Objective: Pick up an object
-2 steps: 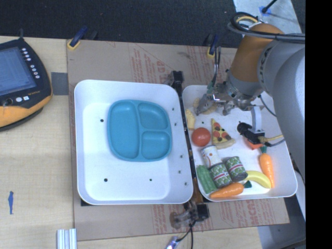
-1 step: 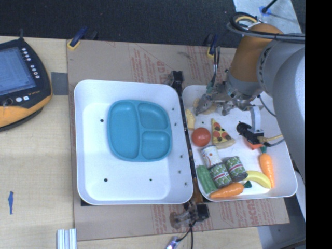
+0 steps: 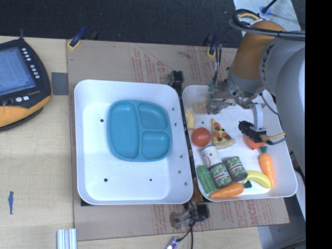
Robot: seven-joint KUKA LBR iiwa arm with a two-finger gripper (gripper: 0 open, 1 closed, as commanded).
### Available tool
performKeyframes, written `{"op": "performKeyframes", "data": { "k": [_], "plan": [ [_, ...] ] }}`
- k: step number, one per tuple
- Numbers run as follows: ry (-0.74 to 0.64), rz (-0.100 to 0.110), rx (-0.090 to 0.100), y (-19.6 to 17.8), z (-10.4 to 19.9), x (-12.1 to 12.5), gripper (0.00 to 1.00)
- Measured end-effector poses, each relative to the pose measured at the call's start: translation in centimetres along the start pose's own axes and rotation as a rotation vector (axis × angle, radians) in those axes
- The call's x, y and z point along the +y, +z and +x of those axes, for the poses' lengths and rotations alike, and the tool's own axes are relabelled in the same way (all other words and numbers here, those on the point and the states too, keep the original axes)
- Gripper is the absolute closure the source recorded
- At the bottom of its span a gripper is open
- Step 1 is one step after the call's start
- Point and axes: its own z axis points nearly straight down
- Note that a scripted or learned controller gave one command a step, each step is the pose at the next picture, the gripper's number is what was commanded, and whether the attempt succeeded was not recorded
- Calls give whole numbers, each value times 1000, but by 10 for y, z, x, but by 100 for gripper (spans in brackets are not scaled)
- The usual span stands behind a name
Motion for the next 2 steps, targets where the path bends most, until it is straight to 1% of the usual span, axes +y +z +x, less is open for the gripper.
{"op": "performKeyframes", "data": {
  "k": [1,2],
  "plan": [
    [0,0,0,0,0,0,0],
    [3,3,1,10,4,0,0]
  ]
}}
